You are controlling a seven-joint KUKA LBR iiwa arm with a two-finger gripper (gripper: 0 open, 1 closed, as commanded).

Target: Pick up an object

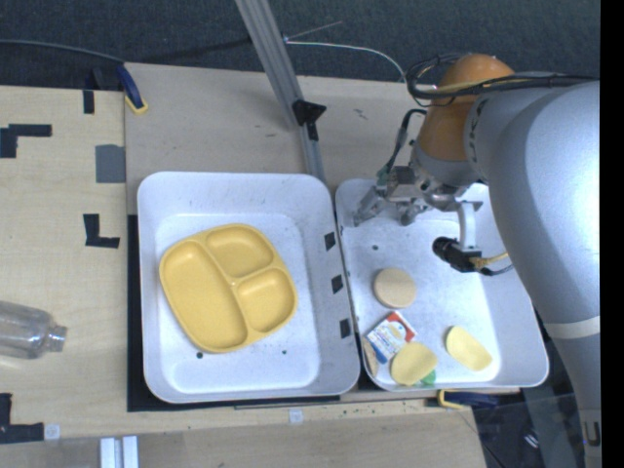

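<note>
My gripper (386, 211) hangs over the far left part of the right bin (507, 305), its fingers (363, 212) spread open with nothing between them. Below it in that bin lie a round beige disc (394, 287), a small red and white packet (389, 336), and two yellow pieces (413, 363) (469, 348) near the front wall. The disc is the closest of these to the gripper, a short way toward the front. A yellow divided plate (227, 285) lies in the left bin (156, 213).
The bulky grey arm (546, 203) covers the right bin's right side. A black cable plug (456, 253) hangs beside the gripper. A slanted metal pole (278, 66) stands behind the bins. A clear plastic bottle (24, 330) lies on the bench at far left.
</note>
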